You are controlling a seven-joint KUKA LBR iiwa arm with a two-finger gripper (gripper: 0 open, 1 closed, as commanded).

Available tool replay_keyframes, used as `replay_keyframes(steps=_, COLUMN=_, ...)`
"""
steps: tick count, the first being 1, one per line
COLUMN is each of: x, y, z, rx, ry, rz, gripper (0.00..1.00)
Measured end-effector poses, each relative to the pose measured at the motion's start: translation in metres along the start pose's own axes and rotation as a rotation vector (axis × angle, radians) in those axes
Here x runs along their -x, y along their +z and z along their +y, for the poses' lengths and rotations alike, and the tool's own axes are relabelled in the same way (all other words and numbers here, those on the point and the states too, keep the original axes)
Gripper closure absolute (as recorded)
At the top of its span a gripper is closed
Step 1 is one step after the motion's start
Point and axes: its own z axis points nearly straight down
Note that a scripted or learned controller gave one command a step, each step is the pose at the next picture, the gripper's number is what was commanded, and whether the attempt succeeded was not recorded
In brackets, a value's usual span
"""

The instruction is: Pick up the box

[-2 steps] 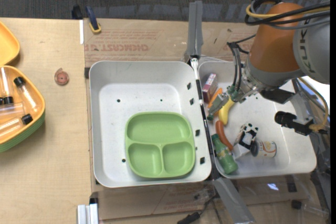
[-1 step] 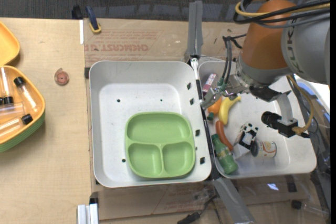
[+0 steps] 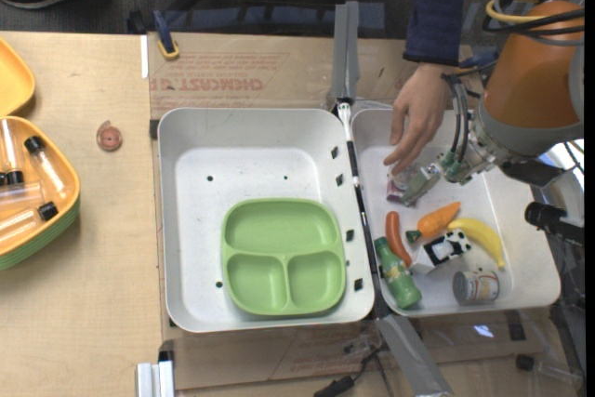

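Two white bins sat side by side on the bench. One green tray (image 3: 282,256) with three sections lay in the left bin (image 3: 177,228). The right bin (image 3: 530,279) held one bottle (image 3: 397,272) with a green body, one red sausage-like piece (image 3: 395,231), one carrot (image 3: 438,218), one banana (image 3: 482,237), one small black-and-white toy (image 3: 448,246) and one can (image 3: 477,285) on its side. One small box (image 3: 403,189), purplish on the side I could see, lay near the bin's upper left, just under a person's hand (image 3: 420,127) that reached down from the far side. The gripper (image 3: 437,177) was low in the bin, right beside that box and hand; I could not tell how it stood or whether it had the box. Off to the left sat one yellow dish (image 3: 58,200) with several small vials (image 3: 23,184).
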Motion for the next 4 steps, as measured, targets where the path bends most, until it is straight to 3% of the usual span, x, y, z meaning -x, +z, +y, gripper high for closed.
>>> replay_keyframes(steps=1, x=-0.023, y=0.033, z=-0.030, rx=0.000, ry=-0.251, rz=0.002, gripper=0.00)
replay_keyframes(steps=2, x=0.025, y=0.034, z=0.009, rx=0.001, ry=-0.252, rz=0.001, gripper=0.00)
replay_keyframes(steps=3, x=0.051, y=0.114, z=0.030, rx=0.001, ry=-0.269, rz=0.000, gripper=0.00)
replay_keyframes(steps=4, x=0.071, y=0.132, z=0.069, rx=0.002, ry=-0.061, rz=-0.002, gripper=0.00)
